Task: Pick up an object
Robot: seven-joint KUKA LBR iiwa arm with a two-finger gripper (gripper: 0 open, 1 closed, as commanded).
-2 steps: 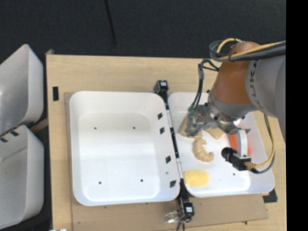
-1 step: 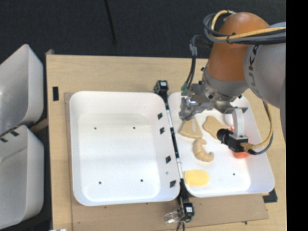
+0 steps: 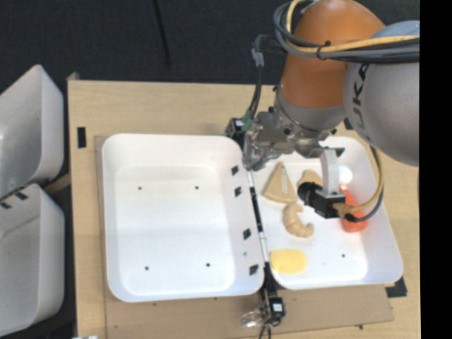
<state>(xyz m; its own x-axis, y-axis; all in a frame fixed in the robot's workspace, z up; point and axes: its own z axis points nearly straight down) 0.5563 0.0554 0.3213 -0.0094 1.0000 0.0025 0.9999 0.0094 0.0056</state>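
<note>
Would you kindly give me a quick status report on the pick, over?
End effector over right bin, beside tan wedge. Croissant, yellow disc, orange piece lie loose there. Arm hides part of bin.

You have a pale wooden bench point(image 3: 85, 260) carrying a shallow white plastic left bin point(image 3: 176, 217) and a matching right bin point(image 3: 357, 263), their edges touching.

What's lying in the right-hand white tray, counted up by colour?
Tan: 3 (wedge, croissant shape, half-hidden piece)
Yellow: 1 (disc)
Orange: 1 (lump, partly hidden)
Total: 5
</note>
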